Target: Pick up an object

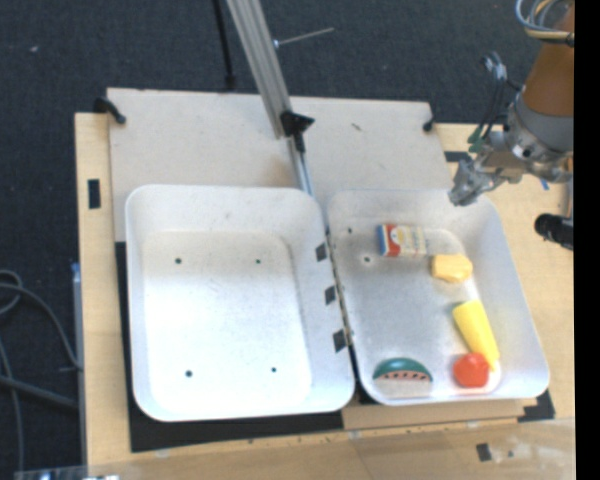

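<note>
The right bin holds several small toys: a white carton with blue and red print, a pale yellow block, a long yellow piece, a red ball and a watermelon slice. My gripper hangs at the bin's far right corner, above its rim, some way from the carton and the yellow block. Nothing shows between its tips.
The left bin lies beside the right one, with dark clips along the seam between them. A slanted metal pole rises behind the bins. Cables lie on the floor at the left.
</note>
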Robot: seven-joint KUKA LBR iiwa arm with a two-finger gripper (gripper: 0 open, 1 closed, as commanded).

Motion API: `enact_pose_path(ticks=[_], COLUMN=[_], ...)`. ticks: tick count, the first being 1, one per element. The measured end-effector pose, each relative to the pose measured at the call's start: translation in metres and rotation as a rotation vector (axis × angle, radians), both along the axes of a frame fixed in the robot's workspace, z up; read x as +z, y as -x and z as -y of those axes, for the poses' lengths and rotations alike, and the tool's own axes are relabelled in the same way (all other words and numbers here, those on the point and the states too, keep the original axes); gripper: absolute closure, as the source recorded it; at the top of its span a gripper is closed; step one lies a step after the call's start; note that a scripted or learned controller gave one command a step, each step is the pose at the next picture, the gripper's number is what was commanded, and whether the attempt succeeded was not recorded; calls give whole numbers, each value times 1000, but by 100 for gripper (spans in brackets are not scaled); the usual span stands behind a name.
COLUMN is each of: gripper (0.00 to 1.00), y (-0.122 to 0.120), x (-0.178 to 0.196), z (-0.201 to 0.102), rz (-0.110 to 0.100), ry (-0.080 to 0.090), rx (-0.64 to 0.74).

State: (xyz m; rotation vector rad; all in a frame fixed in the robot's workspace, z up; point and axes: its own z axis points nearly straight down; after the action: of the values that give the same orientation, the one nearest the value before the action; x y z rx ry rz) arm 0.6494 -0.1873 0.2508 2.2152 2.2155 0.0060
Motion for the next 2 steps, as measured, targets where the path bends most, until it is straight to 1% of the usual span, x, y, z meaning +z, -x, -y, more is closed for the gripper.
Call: enact_pose_path(ticks=[1,2], gripper=[100,100], y=[-1,10], x=[5,5], z=[1,-57], rz=[-5,-8], ry=[-1,-4], rx=[3,6])
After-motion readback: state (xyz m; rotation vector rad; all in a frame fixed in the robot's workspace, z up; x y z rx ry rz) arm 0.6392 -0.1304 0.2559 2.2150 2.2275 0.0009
